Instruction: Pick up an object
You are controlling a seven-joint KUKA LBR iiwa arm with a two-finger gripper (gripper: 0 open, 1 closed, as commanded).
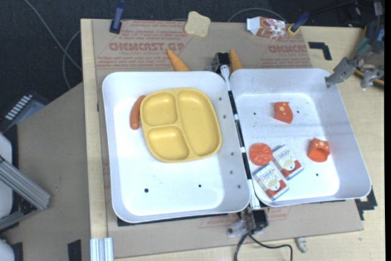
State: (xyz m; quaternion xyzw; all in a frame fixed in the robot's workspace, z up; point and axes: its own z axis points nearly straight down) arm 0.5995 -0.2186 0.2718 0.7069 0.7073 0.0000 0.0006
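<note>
Since the gripper (338,74) sits at the far right edge of the right bin (342,150), above nothing in particular, the pick looks barely begun. Whether it is spread or closed I cannot tell, and nothing visible sits in it. Candidates lie in that bin: a red block (282,112), an orange piece (318,150), a red disc (261,153) and two small cartons (278,171), all untouched

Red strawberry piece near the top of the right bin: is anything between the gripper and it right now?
Nothing visible. The gripper sits at the right bin's upper right corner, and bare bin floor lies between it and the strawberry piece. The other items lie nearer the bin's bottom edge, off that line.
</note>
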